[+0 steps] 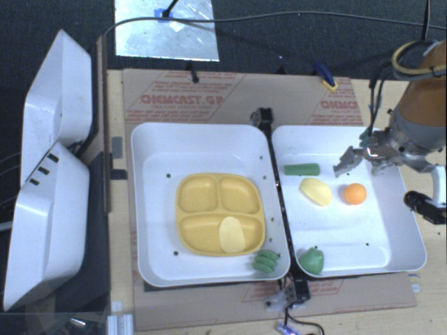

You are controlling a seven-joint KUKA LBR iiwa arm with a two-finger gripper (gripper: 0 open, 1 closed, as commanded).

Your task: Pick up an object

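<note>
Near edge, left bin (pixel 150 208): a ribbed green piece (pixel 266 261) lies against the front corner, just beside the yellow divided plate (pixel 222 212); a pale yellow oval (pixel 232 234) rests in the plate's front compartment. Leave these; you would have to cross the divider to reach them.

Near edge, right bin (pixel 398 253): a green pepper-shaped item (pixel 311 259) sits tight in the front left corner. The wall crowds it, so judge it a poor first choice.

Mid right bin: a pale yellow lump (pixel 316 191) and an orange ball (pixel 355 194), near each other but apart. The ball is likely to roll if you nudge it; centre over it before you descend.

Further back: a green rod (pixel 302 169) lies flat, near the divider.

Tool (pixel 353 160): it hangs over the right bin, above and just behind the ball, with nothing between its fingers that you can make out; whether they stand apart or together, you cannot tell.

Recommended: take the ball or the lump, whichever lies closer under the tool, and descend straight.
</note>
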